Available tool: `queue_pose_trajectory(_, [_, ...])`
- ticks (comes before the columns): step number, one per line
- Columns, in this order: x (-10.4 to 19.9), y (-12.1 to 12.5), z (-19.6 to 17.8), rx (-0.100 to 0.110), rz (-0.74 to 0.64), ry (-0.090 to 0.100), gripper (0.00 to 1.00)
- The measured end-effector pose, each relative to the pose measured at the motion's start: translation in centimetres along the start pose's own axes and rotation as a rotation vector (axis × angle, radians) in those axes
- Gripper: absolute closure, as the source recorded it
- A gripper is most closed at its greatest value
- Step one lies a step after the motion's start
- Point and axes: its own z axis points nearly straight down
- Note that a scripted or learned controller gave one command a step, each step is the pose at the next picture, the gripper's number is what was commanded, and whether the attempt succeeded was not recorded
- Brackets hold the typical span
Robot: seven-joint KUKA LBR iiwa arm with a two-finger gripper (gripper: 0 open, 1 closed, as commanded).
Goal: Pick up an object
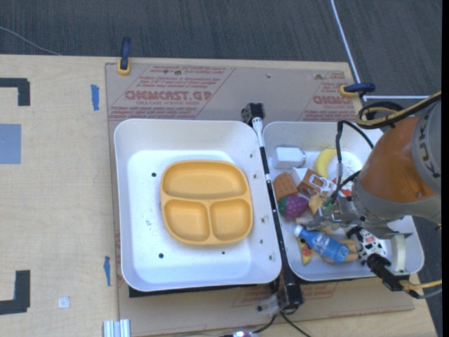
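Objects: heaped in right bin (pixel 414 255) — blue bottle (pixel 327 246) lying at near side, purple grape-like piece (pixel 295 206), brown waffle-like square (pixel 285 184), yellow round piece (pixel 325 161), white block (pixel 290 155), small printed packet (pixel 317 183); several partly covered by arm.
Arm: (pixel 393 170) grey with orange band, reaching in from right, cut off at frame edge, hiding far-right part of bin.
Pincer: (pixel 324 215) low over heap, just above bottle and beside purple piece; opening impossible to tell, grip on anything impossible to tell.
Left bin: (pixel 133 209) holding yellow divided plate (pixel 207 202), three compartments.
Bench: (pixel 56 209) pale wood, blue tape marks at left.
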Motion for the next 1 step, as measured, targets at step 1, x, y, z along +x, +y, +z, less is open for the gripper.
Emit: queue_pose_trajectory(1, [6.07, -0.29, -8.35, 0.017, -0.008, 0.011, 1.0])
